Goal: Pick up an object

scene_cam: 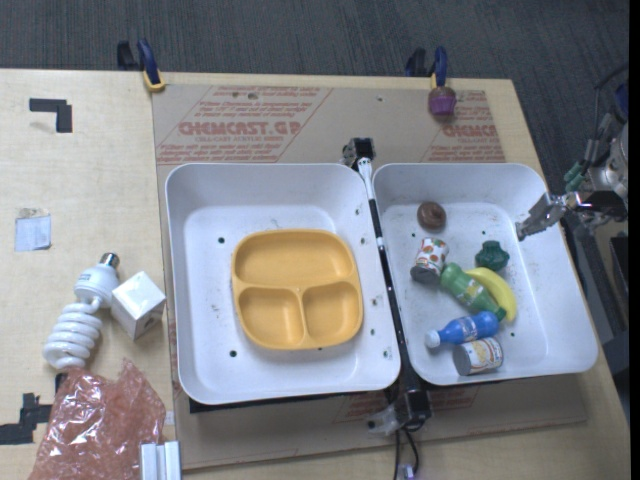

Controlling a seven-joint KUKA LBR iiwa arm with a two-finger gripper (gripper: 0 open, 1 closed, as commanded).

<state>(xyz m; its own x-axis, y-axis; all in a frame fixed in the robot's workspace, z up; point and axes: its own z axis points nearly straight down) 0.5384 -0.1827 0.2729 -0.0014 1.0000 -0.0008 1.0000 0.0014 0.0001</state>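
The right bin (560,338) holds several small items. They include a brown round piece (432,213), a small printed can (430,257), a green bottle (464,286), a yellow banana (498,291), a dark green toy (491,256), a blue bottle (466,329) and a can lying on its side (480,356). My gripper (533,222) hovers over the bin's right rim, up and to the right of the dark green toy. It touches none of the items, and nothing hangs from it.
The left bin (200,258) holds a yellow divided plate (297,288). On the bench to the left lie a spiral light bulb (78,318), a white cube (138,303) and a pink plastic bag (95,428). A purple object (442,100) sits behind the right bin.
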